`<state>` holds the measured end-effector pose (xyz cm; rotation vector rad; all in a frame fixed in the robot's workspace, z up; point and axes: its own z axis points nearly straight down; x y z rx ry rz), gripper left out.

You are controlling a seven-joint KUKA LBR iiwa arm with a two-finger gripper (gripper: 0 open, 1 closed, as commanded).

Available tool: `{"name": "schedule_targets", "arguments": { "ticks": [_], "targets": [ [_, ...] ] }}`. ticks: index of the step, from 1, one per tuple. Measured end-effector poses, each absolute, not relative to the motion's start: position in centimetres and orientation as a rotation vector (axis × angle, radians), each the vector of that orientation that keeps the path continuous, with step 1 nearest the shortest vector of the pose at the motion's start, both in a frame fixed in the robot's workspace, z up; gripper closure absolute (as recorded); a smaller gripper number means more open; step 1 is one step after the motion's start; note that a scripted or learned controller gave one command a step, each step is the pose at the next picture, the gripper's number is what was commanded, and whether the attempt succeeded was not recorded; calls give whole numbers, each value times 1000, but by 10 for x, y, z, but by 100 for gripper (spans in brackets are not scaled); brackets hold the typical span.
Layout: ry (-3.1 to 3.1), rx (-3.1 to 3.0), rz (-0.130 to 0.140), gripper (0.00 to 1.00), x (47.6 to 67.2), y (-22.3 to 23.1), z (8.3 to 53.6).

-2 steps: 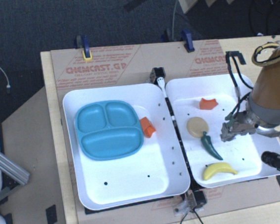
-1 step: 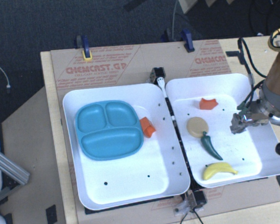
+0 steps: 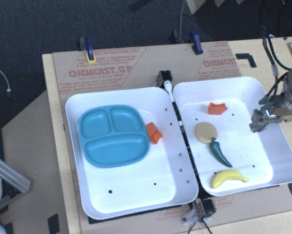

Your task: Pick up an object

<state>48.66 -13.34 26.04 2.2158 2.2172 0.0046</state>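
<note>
The right bin (image 3: 258, 151) holds an orange-red wedge (image 3: 217, 108) near its back, a tan round disc (image 3: 205, 132) in the middle, a dark green pepper (image 3: 220, 153) just below the disc, and a yellow banana (image 3: 228, 178) at the front. In the left bin (image 3: 133, 193) lie a blue divided plate (image 3: 114, 136) and an orange block (image 3: 153, 133) beside the plate's right edge. My gripper (image 3: 259, 121) hangs over the right bin's right side, well to the right of the disc, with nothing seen between its fingers.
Both bins sit on a cardboard-covered bench (image 3: 130, 63) held by blue clamps (image 3: 89, 47) at the back. Black brackets (image 3: 165, 78) join the bins at the centre seam. Cables (image 3: 273, 48) hang near the arm at the right.
</note>
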Motion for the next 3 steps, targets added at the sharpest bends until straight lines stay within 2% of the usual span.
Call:
{"name": "schedule_targets", "arguments": {
  "ticks": [2, 3],
  "targets": [
    [2228, 2212, 5, 100, 540, -45, 255],
    [2225, 2214, 3, 100, 558, -4, 252]
  ]
}}
